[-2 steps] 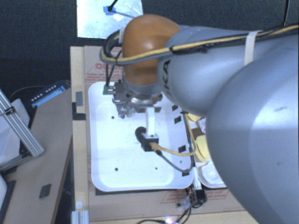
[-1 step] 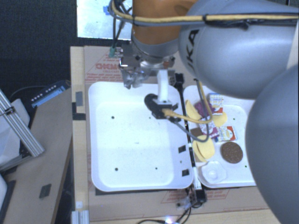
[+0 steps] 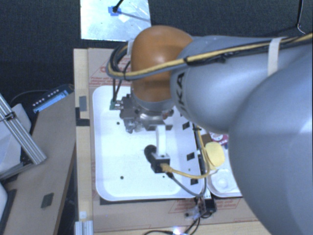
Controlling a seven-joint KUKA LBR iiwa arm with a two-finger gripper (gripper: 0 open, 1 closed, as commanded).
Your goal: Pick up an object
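My gripper (image 3: 131, 125) hangs low over the upper middle of the left white bin (image 3: 112, 180), under the orange wrist band and grey arm that cover much of the view. I see nothing held under it. In the right bin (image 3: 230, 194) a yellow rounded object (image 3: 215, 153) lies near the divider, with a white round object (image 3: 223, 183) in front of it and a patterned red and white item (image 3: 221, 139) behind it. The arm hides most of the right bin.
The bins sit on a cardboard sheet (image 3: 98, 67) on the bench. A shiny metal plate (image 3: 115, 13) lies behind the bins. An aluminium rail (image 3: 22, 136) and a blue-lit device (image 3: 49, 98) are at the left.
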